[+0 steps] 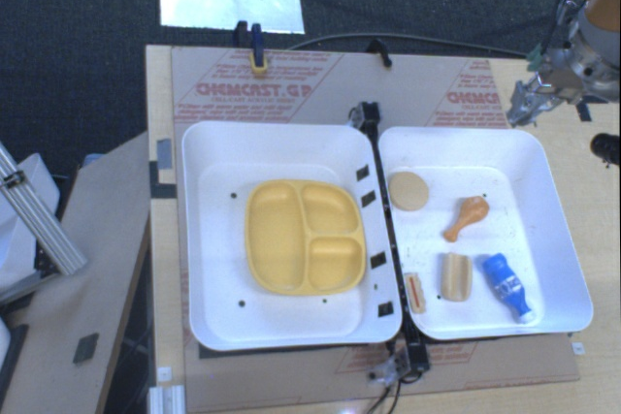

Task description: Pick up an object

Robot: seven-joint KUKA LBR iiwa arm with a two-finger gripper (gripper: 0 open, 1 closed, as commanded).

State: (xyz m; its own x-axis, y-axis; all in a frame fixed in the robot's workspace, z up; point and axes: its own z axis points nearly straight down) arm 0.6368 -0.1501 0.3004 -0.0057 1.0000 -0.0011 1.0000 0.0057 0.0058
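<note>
The right bin [543, 160] holds a round tan cookie [408, 191], an orange-brown chicken drumstick [467, 216], a beige bread piece [456, 276], a small hot dog [414, 292] and a blue bottle [507, 285]. My gripper [526, 104] hangs above the bench just beyond the right bin's far right corner, apart from every object, with nothing seen between its fingers. The arm enters from the upper right.
The left bin [213, 160] holds a yellow compartment tray [305, 236]. Black clips [370, 199] line the seam between the bins. A blue and yellow clamp [257, 48] sits at the bench's far edge. A grey metal rail [39, 218] lies at the left.
</note>
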